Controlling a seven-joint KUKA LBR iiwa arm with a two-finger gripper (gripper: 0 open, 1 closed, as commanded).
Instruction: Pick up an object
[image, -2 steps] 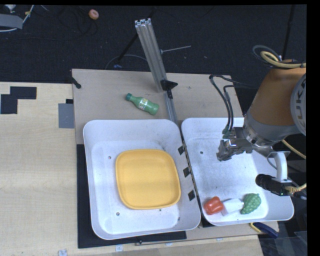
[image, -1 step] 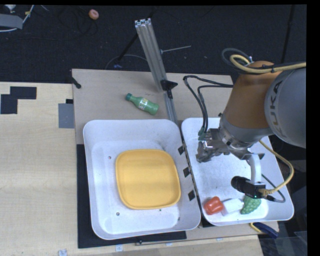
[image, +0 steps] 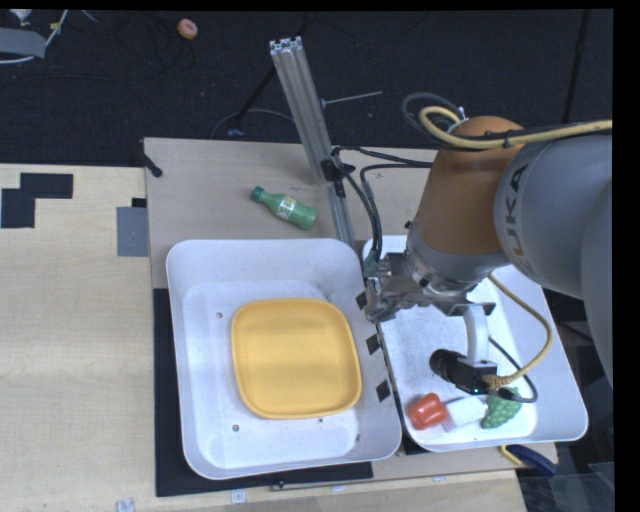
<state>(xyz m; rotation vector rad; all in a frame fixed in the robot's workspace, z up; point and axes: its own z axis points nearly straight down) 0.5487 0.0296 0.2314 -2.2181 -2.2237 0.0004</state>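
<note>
2 white bins (image: 200, 330) on tan bench (image: 205, 180) | dark floor (image: 110, 85) behind | green bottle (image: 284, 206) on bench | pincer (image: 380, 300) grip: cannot tell

Grey arm (image: 560, 200) reaching in from the right, orange band (image: 468, 195) above the bent wrist, gripper (image: 380, 297) low, angled down and leftward

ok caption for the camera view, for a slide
Arm above the right bin, where a red item and a green item lie; yellow plate in the left bin; green bottle on the bench.
</note>
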